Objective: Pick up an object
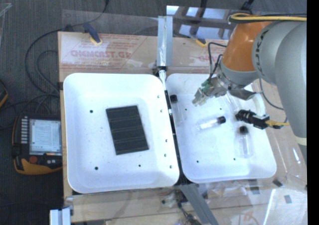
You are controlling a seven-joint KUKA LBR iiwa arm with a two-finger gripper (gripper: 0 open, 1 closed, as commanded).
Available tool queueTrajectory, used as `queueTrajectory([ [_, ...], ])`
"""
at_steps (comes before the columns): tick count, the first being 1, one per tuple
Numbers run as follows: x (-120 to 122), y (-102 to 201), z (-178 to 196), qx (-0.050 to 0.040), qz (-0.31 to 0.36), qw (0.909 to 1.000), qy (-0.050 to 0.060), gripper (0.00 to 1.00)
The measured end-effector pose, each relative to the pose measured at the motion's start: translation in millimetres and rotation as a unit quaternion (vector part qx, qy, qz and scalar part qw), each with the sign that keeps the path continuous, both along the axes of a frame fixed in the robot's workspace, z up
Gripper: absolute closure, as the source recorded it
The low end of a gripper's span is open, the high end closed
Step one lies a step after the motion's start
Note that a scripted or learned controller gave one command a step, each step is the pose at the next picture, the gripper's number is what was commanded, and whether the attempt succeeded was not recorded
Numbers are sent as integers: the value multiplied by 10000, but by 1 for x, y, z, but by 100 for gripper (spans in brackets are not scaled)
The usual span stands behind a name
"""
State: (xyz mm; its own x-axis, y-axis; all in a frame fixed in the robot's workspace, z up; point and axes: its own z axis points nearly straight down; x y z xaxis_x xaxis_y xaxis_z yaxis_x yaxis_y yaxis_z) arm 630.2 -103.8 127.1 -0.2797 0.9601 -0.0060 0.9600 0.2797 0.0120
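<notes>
Camera view is showing the end effector (199, 98) hanging over the far part of the right bin (225, 175). Whether it is open or closed cannot be told from this slant, and nothing is showing in its grip.

The likeliest candidate is lying just below it and slightly to its right: a small clear vial (209, 123) with a black cap, resting on its side on the bin floor. A second clear vial (243, 145) is lying further out in the same direction, well apart from the end effector. A small black piece (173, 98) is sitting to its left against the bin wall.

The near vial is looking light, rigid and smooth. As a round, glossy tube it is probably going to roll or squirt out under a pinch along its length, and it may be brittle if it is glass. I am judging the safest hold to be across the body near the middle, closing square to the long axis, with modest force.

Far to the end effector's left, in the left bin (75, 119), a dark ribbed rectangular slab (127, 129) is lying flat. It is appearing stiff and matte, but wide and low, so offering little to close on. Both bins are smooth white plastic with rounded corners, sitting on a brown printed counter (109, 64).
</notes>
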Motion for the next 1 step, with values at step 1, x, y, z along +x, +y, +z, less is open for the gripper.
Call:
queueTrajectory([
  [1, 0, 0, 0, -1, 1, 10000, 1, 0],
])
